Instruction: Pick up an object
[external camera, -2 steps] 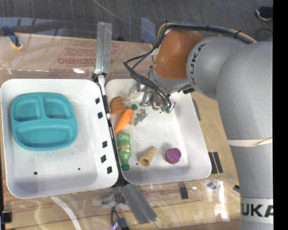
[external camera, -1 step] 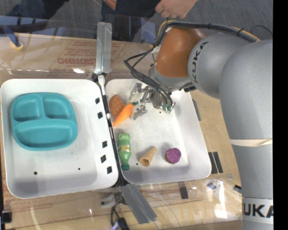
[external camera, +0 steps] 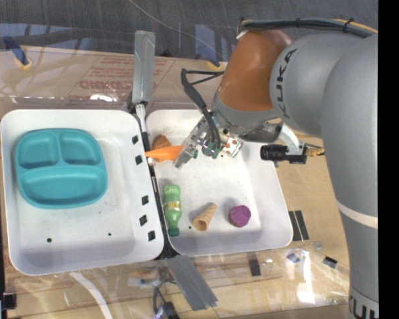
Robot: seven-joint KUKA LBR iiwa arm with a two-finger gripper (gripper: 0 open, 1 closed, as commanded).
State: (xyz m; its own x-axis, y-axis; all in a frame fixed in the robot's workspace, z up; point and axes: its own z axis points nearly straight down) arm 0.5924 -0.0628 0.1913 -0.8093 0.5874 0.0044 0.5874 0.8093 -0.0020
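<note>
The gripper (external camera: 186, 153) sits low over the upper left part of the right bin (external camera: 266, 198), its metal fingers pointing toward the divider between the two bins. An orange carrot (external camera: 163, 153) lies right at the fingertips, its right end touching or just inside them, its pointed end reaching left to the bin's edge. Whether the jaws are actually closed on the carrot or merely set against it cannot be told from this angle; the fingers look narrow, but the gap is hidden by the gripper body and small green and red parts on it.

Just above the carrot, a small brown piece, perhaps a bread roll (external camera: 161, 141), rests against the bin's left wall. Black cables loop from the gripper up to the arm's orange band (external camera: 253, 72), and the grey arm (external camera: 332, 111) fills the right side of the view.

Lower in the same bin, well apart from the gripper, three things lie in a row: a green bottle (external camera: 171, 208) lying along the left wall with its cap toward the bottom, a tan ice-cream cone (external camera: 204, 216) tilted beside it, and a purple rounded object (external camera: 239, 215) to the right of the cone.

The left bin (external camera: 73, 244) holds a teal divided plate (external camera: 60, 167) with three compartments, lying flat in its upper left part. Both bins stand on a wooden bench (external camera: 312, 244) covered with clear plastic sheeting and marked with strips of tape.
</note>
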